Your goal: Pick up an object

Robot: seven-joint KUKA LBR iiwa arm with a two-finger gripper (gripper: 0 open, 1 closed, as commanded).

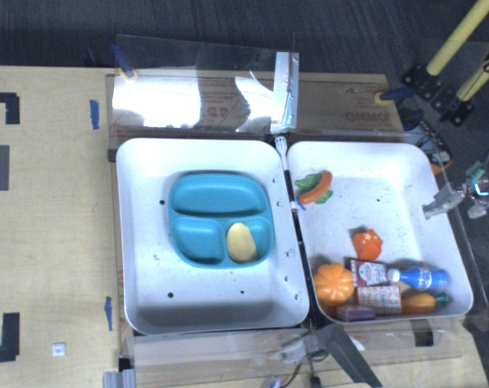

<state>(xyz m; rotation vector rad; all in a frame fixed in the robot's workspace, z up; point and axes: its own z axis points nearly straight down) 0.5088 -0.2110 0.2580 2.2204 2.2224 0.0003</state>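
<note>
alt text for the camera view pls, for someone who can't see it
Two white bins sit side by side: the left bin holds a blue divided tray with a yellow egg-shaped item, and the right bin holds scattered toy food and a small bottle. The gripper is at the right bin's far right rim.

I can read almost nothing here. The cardboard panel (252, 107) standing along the far side of my two bins carries faint reddish print in two patches, one behind the left bin and one behind the right bin, but the letters are too small and glare-washed for me to make out. In the near part of the right bin, the bottle (394, 277) with the blue cap and the small packet (379, 298) just beside it both wear red and white labels, their wording blurred beyond reading.
</note>
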